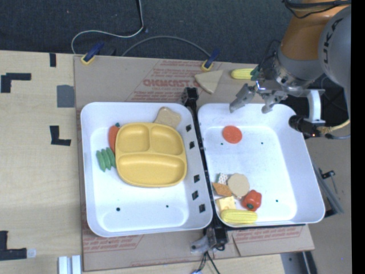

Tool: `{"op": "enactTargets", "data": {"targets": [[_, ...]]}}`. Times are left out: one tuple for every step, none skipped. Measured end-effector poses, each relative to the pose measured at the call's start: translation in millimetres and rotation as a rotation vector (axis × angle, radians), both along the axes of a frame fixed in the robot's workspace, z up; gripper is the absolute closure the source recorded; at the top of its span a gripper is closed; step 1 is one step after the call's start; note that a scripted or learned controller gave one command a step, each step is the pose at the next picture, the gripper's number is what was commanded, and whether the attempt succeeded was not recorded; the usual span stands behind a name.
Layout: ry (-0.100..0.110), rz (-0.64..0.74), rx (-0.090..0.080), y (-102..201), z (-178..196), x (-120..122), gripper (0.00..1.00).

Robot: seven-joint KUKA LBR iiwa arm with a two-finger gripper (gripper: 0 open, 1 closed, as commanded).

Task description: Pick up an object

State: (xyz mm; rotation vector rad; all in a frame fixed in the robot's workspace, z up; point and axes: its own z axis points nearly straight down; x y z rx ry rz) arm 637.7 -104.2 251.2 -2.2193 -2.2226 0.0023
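**Gripper open above the right bin's far edge, nothing held**

From my station I see the gripper (254, 103) hanging over the far rim of the right bin (296, 170), its two fingers (238, 104) spread wide with nothing between them. The arm (313, 33) comes in from the upper right, its orange band showing above the grey wrist.

The nearest loose thing to it is a flat red-orange disc (232, 134), lying on the right bin's floor just nearer than the fingers and apart from them. In the near left corner of that bin I count a cluster: a tan round piece (238, 184), a red pepper (251, 199), a yellow corn cob (238, 216), a pale yellow block (226, 204) and a small speckled piece (222, 178), all close together.

The left bin (102, 210) bears a yellow divided tray (151, 154). A bread slice (167, 117) lies at its far edge, a red piece (113, 137) and green beans (105, 159) on its left.

Beyond the bins, on the cardboard sheet (131, 79), lie a tan wedge (207, 82) and a second corn cob (242, 73). The cardboard carries red printing; I read something like "CHICKEN" but cannot be sure of it. The letters on the arm's grey housing are cut off at the frame edge.
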Motion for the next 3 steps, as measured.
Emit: {"op": "enactTargets", "data": {"targets": [[0.006, 0.0, -0.001, -19.0, -124.5, 29.3, 0.0], [-0.007, 0.0, -0.005, -5.5, -166.1, 14.8, 0.0], [-0.01, 0.0, -0.002, -5.1, -152.4, 16.8, 1.0]]}}
